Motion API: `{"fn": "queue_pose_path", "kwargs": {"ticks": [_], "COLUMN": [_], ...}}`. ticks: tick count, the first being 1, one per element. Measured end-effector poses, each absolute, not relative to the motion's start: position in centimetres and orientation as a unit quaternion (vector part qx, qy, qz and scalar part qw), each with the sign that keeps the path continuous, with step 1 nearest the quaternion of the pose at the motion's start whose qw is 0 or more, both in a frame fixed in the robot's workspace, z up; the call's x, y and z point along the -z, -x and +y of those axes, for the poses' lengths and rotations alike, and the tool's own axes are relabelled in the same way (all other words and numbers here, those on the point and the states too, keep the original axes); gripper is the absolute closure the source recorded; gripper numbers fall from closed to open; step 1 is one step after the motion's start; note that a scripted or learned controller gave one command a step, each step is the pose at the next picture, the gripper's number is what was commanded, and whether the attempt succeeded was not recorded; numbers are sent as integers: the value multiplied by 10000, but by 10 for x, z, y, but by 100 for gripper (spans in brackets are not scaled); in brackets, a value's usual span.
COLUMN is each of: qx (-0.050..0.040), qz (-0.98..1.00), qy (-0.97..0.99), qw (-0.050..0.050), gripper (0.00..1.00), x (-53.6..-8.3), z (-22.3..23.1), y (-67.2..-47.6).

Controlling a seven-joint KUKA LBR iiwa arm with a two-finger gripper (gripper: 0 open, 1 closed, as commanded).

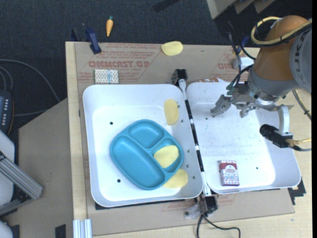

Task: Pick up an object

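The gripper [233,106] hangs open and empty over the right bin [277,180]; the nearest object, the red card box [228,173], lies toward the near rim, long axis near-far.

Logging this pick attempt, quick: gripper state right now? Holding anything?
Gripper: open, jaws spread and holding nothing, over the back of the right bin. The small red box lies apart from it at the bin's front.

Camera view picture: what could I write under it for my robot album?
Robot arm's gripper, fingers open, hovers over the right bin above a red card box; blue plate in left bin.
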State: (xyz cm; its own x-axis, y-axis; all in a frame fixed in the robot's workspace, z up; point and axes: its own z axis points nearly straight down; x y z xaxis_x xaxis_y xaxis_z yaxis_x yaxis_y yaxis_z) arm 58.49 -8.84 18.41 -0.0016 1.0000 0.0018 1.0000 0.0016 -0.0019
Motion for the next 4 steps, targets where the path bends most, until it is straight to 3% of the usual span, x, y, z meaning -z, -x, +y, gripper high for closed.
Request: {"fn": "queue_pose_path", "kwargs": {"ticks": [1,2,3,4], "qx": [-4,-4,1,1], "qz": [-7066,-7069,-7066,-7066], "qy": [7076,7074,7076,7076], "qw": [9,16,3,5], "gripper": [0,0,100,0], "x": [-88,-84,-94,-94], "z": [-96,-92,-92,-92], "y": [-490,-479,-479,-479]}}
